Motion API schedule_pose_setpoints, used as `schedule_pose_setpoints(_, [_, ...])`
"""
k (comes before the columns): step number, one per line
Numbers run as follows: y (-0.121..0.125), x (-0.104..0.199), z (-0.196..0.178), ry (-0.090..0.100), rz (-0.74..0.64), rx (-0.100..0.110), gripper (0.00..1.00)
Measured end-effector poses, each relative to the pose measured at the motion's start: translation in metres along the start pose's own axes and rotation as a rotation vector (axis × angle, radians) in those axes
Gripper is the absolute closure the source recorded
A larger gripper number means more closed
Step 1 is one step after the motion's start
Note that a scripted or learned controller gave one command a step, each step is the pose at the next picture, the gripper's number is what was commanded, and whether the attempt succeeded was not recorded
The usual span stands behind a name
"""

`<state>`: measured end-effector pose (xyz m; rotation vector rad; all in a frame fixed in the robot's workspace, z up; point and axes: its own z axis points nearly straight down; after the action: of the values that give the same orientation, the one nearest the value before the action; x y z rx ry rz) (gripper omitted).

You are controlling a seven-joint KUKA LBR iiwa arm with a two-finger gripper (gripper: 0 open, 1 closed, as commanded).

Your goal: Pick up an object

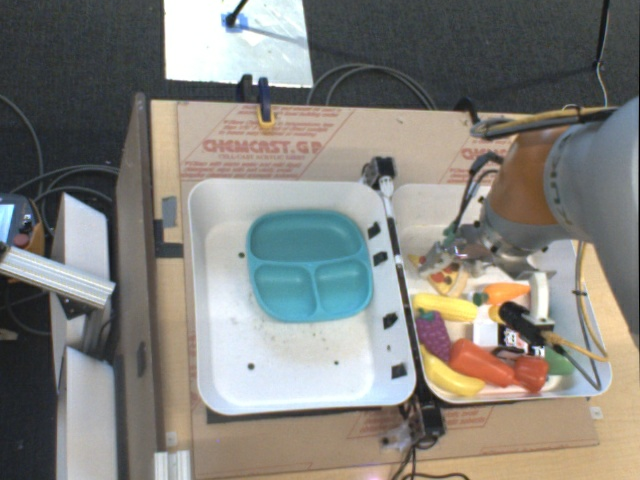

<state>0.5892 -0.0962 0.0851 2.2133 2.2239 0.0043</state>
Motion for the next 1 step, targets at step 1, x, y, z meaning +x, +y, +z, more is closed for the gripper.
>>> schedule_pose_setpoints(1, [0.0138,-0.0278,-0.1638,-0.005,0.001,-0.015,0.00])
